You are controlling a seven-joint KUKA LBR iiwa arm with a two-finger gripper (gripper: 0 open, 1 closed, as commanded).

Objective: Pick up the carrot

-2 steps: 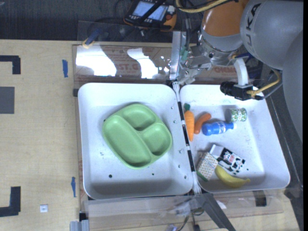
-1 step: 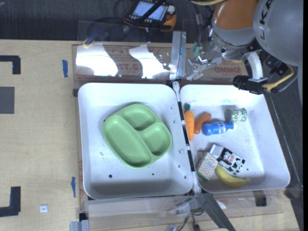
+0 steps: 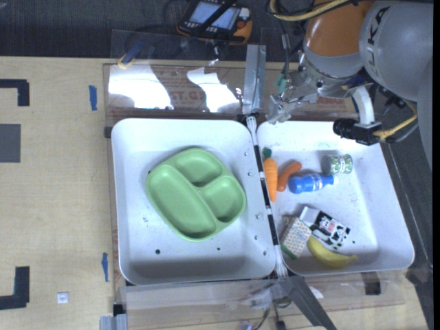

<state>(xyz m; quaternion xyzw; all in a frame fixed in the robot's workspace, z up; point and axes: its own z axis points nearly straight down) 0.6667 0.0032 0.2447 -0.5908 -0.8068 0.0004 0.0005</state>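
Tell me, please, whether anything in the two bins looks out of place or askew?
Nothing looks spilled or damaged. The carrot lies pressed against the right bin's left wall, by the divider, which may make it awkward to grasp. The green plate sits slightly crooked in the left bin.

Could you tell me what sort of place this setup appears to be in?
Most likely a robotics lab bench set up for pick-and-place trials. A grey arm with cabling reaches over two white bins, one holding toy-like items such as a carrot and a banana, and blue tape marks dot the wooden bench.
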